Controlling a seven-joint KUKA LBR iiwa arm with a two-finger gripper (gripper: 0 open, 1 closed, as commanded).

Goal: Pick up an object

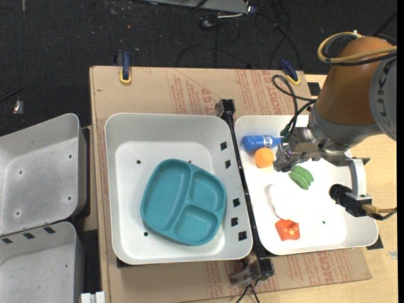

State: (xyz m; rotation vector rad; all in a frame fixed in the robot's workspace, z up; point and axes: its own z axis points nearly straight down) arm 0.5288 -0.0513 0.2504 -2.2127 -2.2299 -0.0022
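Fingers hung low in the right bin, just beside the orange ball; whether they were apart or together could not be told. Touching the ball's far side lay a blue bottle. A green object lay just right of the fingers. A red object sat nearer, well apart. The left bin held a teal divided plate. Both bins rested on the tabletop.
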